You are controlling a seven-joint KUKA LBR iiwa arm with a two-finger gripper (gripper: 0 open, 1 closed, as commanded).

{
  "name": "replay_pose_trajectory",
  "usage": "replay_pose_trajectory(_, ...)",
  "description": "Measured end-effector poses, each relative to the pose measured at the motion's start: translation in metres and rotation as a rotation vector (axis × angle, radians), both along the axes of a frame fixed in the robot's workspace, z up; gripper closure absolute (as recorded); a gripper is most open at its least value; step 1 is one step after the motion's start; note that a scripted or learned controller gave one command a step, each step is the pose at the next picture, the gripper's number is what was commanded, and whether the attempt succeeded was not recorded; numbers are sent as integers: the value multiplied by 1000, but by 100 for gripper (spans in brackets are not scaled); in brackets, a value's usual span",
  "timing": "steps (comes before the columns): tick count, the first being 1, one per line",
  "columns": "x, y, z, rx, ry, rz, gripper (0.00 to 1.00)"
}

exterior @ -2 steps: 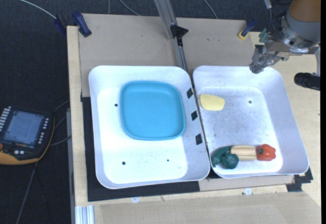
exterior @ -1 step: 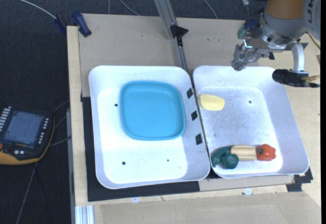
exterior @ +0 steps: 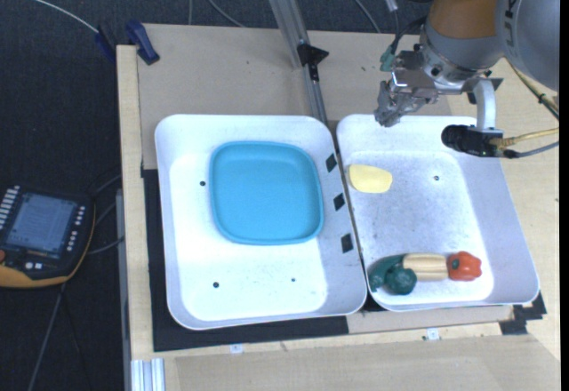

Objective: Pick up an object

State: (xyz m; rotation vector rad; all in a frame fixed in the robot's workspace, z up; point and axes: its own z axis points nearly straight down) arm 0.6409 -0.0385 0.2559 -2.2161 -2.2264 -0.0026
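Observation:
In the camera view my gripper (exterior: 388,116) hangs over the far left corner of the right bin (exterior: 498,229), with nothing visible between its fingers. A pale yellow lump (exterior: 369,179) lies in that bin a little below and left of the gripper. Along the bin's near edge lie a dark green object (exterior: 392,277), a tan cylinder (exterior: 425,267) and a red object (exterior: 463,266), side by side and touching.
A blue square plate (exterior: 265,191) sits in the left bin (exterior: 187,291). A metal pole (exterior: 289,11) slants up from between the bins. A black camera unit (exterior: 469,139) juts from the wrist over the right bin's far edge. A handheld pendant (exterior: 40,229) lies off the bench, left.

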Motion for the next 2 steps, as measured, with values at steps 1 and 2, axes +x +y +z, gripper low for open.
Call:
replay_pose_trajectory(1, 4, 42, -7, 0, 1, -1, 100)
replay_pose_trajectory(2, 5, 94, -2, 0, 0, 0, 100)
